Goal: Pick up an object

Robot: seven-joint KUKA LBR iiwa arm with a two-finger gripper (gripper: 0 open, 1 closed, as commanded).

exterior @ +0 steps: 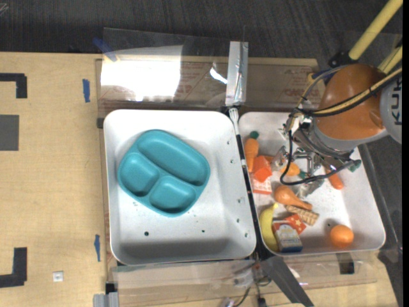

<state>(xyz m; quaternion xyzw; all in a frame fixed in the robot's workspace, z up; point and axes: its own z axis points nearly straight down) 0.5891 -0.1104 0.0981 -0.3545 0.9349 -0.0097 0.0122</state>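
At left of centre, the left white bin (128,235) holds a teal three-compartment plastic tray (164,171). The right white bin (367,210) holds a toy carrot (252,148), a yellow banana (268,228), a small printed carton (289,234) and an orange ball (342,235). The pincer (305,165) hangs over this bin's upper middle; whether it is spread cannot be told.

floor (160,5): dark grey carpet | bench (48,171): light wood, black tape marks
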